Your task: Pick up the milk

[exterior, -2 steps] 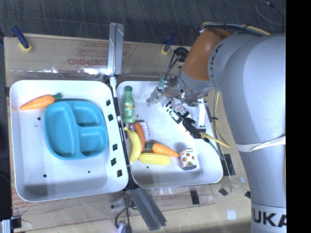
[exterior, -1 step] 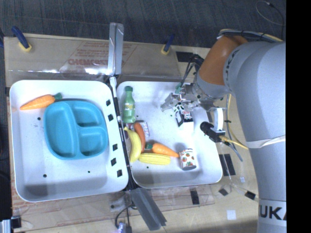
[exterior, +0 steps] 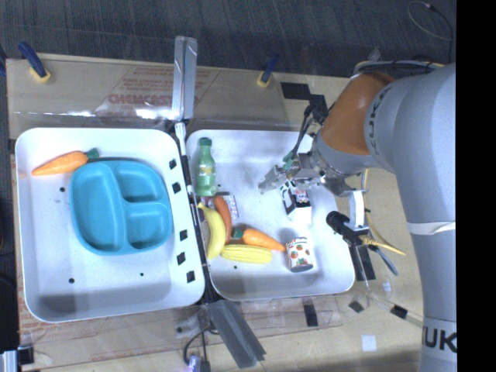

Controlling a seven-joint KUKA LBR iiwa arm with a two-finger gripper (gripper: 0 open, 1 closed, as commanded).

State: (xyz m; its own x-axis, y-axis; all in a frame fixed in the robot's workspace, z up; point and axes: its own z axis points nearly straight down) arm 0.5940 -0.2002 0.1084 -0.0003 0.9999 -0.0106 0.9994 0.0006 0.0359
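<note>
The milk (exterior: pixel 299 201) is a small white carton with a dark label. It stands in the right bin (exterior: pixel 256 149), right of its middle. My gripper (exterior: pixel 290 180) hangs directly over the carton's top, reaching in from the right below the orange wrist band. Its fingers are spread apart and open, one pointing left and one on the right. The carton sits just below them and part of its top is hidden by the gripper. Nothing shows as gripped.
The right bin also holds a green bottle (exterior: pixel 204 167), a banana (exterior: pixel 213 231), two carrots (exterior: pixel 257 239), a corn cob (exterior: pixel 246 255) and a spotted can (exterior: pixel 299 255). The left bin (exterior: pixel 46 285) holds a blue divided tray (exterior: pixel 122 204) and a carrot (exterior: pixel 60 162).
</note>
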